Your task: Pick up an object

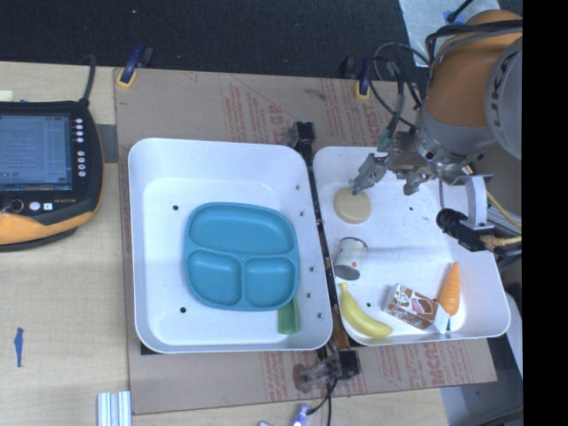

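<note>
Arm (470,69): reaching in from 3 o'clock, grey with its orange band showing at the upper right; wrist hanging over the 12 o'clock end of the right bin

Claw (390,177): hovering above the right bin floor with its two fingers spread apart; nothing sitting between them; left finger tip (362,183) lying just at 12 o'clock of the round disc, whether touching it I cannot tell

Right bin (497,322): shallow, white, lying at 3 o'clock on the tabletop, touching the left bin along their shared edge

Round disc (352,206): pale tan, lying flat at the bin's 11 o'clock area

Small cup (347,256): greyish, tipped on its side, resting near the bin's 9 o'clock wall, at 6 o'clock of the disc

Banana (362,317): yellow, curving along the bin's 7 o'clock corner

Brown carton (411,306): lying flat just at 3 o'clock of the banana

Carrot (451,289): orange, lying lengthwise near the 4 o'clock wall, just beside the carton

Left bin (151,238): white, holding a blue divided tray (240,256) at its centre; a green block (288,319) leaning at the 5 o'clock corner

Tabletop (62,327): bearing a screen pendant (44,171) at 9 o'clock, well apart from both bins
</note>
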Controlling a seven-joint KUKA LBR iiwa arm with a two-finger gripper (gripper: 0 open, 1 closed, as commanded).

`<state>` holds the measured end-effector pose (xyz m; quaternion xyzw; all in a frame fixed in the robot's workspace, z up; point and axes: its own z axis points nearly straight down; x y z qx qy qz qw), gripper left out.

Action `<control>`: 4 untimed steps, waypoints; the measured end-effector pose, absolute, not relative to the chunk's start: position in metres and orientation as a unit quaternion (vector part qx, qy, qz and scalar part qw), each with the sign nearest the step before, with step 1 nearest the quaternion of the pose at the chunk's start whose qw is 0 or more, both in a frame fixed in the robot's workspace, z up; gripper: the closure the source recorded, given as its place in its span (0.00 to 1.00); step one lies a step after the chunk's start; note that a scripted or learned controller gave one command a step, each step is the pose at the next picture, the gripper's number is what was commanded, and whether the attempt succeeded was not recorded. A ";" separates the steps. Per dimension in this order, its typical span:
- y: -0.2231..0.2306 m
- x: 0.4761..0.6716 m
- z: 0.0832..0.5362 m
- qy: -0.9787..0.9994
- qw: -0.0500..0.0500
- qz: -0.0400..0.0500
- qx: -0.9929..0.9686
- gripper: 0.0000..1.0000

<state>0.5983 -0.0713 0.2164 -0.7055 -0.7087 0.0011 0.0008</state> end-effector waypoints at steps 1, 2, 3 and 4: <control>-0.093 0.634 0.090 -0.709 0.002 0.002 -0.706 0.00; -0.093 0.636 0.102 -0.710 0.001 0.002 -0.704 1.00; -0.093 0.636 0.102 -0.711 0.002 0.002 -0.704 0.00; -0.098 0.656 0.092 -0.709 0.001 0.001 -0.705 0.00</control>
